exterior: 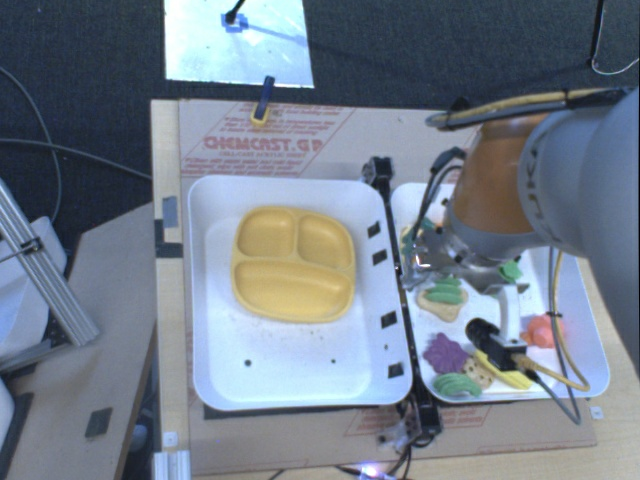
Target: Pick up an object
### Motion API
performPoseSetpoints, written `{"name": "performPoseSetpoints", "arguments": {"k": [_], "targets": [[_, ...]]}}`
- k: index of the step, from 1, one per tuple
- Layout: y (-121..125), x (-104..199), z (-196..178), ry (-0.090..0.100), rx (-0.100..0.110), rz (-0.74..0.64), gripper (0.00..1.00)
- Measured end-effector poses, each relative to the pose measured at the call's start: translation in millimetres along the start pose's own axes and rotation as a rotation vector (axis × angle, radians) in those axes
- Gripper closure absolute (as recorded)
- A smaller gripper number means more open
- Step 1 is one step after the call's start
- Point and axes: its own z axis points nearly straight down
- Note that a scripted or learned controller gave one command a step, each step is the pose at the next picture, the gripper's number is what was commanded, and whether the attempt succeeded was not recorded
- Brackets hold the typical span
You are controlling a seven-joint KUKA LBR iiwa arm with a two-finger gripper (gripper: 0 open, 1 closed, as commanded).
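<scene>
Right bin (408,200), near side: purple toy (441,350), lying loose among others. We judge it light, rigid, lumpy; take it across its middle. Hand (432,260) over the same bin; whether apart or together, we cannot tell.

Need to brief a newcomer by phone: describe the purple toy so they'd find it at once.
Start at the two white bins and take the right bin, not the one holding the yellow plate. In its lower-left corner, by the divider, lies the purple toy, just above a green toy in the view. It is the only purple, lumpy piece there.
</scene>
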Motion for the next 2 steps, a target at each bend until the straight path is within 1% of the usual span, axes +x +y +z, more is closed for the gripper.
{"name": "performPoseSetpoints", "arguments": {"k": [1,2], "targets": [[-34.8,66.1,-87.7,0.004,-0.008,-0.005,1.00],[-34.3,61.3,-83.0,-0.001,-0.002,0.002,0.00]]}}
